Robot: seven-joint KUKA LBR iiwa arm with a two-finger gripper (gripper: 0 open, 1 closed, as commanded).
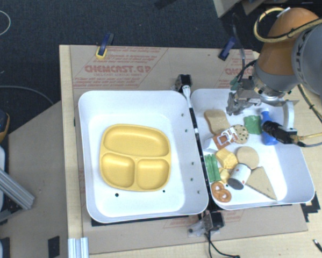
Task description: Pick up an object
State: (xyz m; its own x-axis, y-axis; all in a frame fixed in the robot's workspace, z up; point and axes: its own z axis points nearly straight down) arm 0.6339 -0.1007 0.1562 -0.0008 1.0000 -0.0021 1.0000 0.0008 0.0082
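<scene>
In the left bin, a yellow tray; gripper (grip unclear) over the cluttered right bin.

Toy food pieces in the right bin
A tan bread slice, a pretzel and a tan wedge lie flat, close together.

Both bins are plain white, left bin and right bin. The divided tray is a buttery yellow all over. The toy food is mostly tan and beige: a tan bread slice, a beige wedge, plus a brown pretzel. There's a green block beside a blue piece. The arm is grey with an orange band, and the bench board is light brown with red lettering.
</scene>
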